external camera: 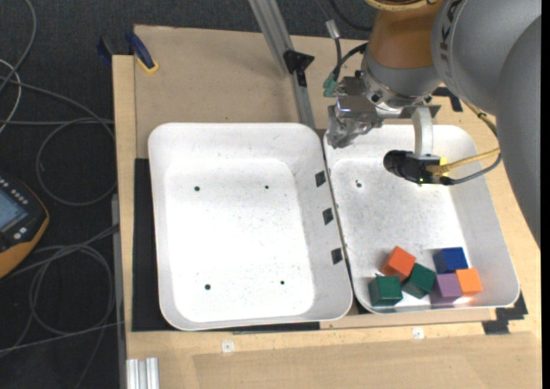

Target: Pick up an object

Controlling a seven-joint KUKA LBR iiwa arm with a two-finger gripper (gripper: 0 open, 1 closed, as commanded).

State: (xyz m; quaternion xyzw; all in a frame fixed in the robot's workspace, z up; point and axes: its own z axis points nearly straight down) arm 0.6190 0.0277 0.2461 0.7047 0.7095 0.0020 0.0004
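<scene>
White plastic forms the left bin [232, 224], speckled. Beside it, touching along the divide, the right bin [481, 207] holds a cluster in its near corner: two green blocks [387, 290], an orange block [400, 261], a purple block [447, 288], a blue block [449, 259] and a second orange cube [469, 280]. The gripper [344, 131] hangs over the right bin's far left corner, well apart from the blocks; whether it is clenched cannot be told.

white bins [172, 207], orange block [400, 262], blue block [449, 259]
</scene>
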